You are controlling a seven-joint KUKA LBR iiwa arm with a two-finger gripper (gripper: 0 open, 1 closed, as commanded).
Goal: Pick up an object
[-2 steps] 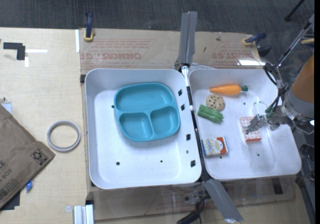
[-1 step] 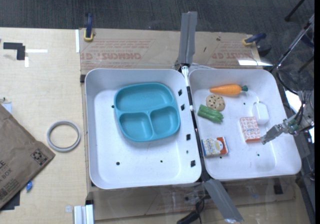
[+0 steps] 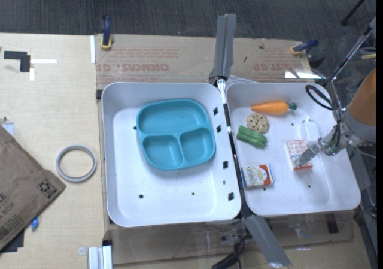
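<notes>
Carton (image 3: 297,155), small and red-and-white, lay flat in the right bin (image 3: 344,199), its long axis running roughly up the view (slightly tilted); the gripper (image 3: 309,155) sat right at its edge, fingers I couldn't tell apart; a glancing close might have merely nudged it toward the bin wall.

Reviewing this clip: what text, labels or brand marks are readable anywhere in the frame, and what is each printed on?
"CHEMCAST GP", red, upside down, repeated: brown sheet behind the bins.
"BOX", partly cut off: cardboard box at lower left.
Small red-and-white packet by the gripper: print too blurred to read.
Small carton: picture and print too small to read.
</notes>
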